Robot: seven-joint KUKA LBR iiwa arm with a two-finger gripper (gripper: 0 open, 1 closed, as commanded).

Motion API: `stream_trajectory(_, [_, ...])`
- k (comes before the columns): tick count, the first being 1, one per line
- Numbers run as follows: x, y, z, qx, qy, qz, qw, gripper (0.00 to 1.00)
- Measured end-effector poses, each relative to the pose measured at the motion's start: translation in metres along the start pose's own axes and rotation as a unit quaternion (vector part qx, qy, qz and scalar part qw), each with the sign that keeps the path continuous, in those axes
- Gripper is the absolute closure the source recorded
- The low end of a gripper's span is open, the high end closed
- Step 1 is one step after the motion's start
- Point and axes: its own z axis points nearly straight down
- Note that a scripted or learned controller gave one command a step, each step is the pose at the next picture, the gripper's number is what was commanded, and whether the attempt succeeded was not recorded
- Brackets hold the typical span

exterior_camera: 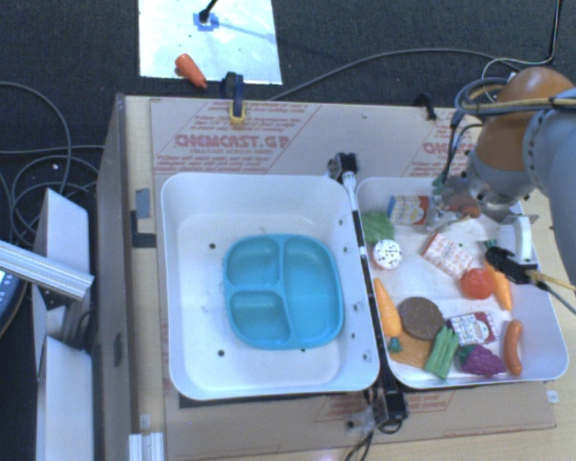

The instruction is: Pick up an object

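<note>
My gripper (448, 204) hangs low over the far part of the right bin (553, 353), just right of a small white carton (404, 209) and just above a red-and-white packet (448, 254). Nothing shows as held. Several toy foods lie in this bin: a green piece (376, 227), a white dotted ball (388, 254), a red tomato (477, 282), an orange carrot (388, 310), a brown disc (420, 317), a red-labelled pack (472, 327), purple grapes (482, 360) and a red sausage (512, 346).
The left bin (192, 257) holds a blue divided plate (283, 291). A black divider rail (360, 257) runs between the bins. Behind the bench, a pale sheet (250, 17) carries a small orange thing (189, 66).
</note>
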Motion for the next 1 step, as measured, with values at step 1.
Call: stream_trajectory(1, [-0.0204, -0.0599, 0.0069, -0.001, 0.0, 0.002, 1.0, 1.0])
